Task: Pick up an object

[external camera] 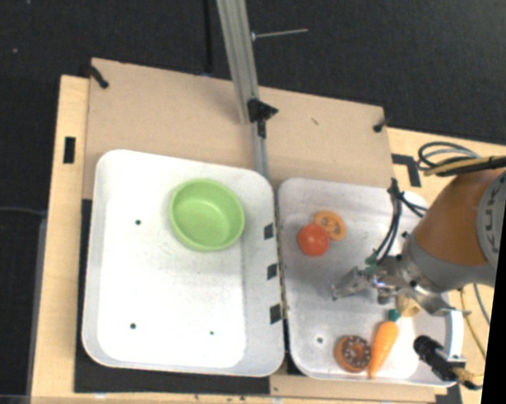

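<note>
My gripper [350,285] hangs over the middle of the right bin [309,338], pointing left, under the grey and orange arm [452,234]. A red tomato [313,240] lies up and left of it, apart from it. An orange slice-like piece [330,223] touches the tomato's upper right. An orange carrot [383,345] lies below and right of the gripper. Next to the carrot on its left sits a round dark red piece [353,353]. I see nothing held in the gripper.
The left bin [120,299] holds a green bowl [206,216] near its upper middle. A metal pole [240,52] slants down to the bins' shared top edge. Cables [444,159] lie at the right behind the arm.
</note>
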Action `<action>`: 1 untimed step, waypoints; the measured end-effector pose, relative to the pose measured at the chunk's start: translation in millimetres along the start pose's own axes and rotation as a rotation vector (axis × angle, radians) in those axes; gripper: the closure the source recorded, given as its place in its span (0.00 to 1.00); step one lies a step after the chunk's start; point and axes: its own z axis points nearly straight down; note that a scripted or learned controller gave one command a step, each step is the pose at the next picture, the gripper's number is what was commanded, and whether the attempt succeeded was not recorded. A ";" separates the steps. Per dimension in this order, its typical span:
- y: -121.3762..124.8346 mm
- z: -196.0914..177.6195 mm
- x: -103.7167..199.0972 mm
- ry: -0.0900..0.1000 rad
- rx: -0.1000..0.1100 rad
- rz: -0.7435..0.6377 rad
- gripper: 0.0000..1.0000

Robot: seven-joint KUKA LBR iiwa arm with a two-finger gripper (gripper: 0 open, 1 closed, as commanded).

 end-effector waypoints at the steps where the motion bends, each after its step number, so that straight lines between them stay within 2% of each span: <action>1: 2.1 -13.4 -0.4 0.001 -0.008 0.006 1.00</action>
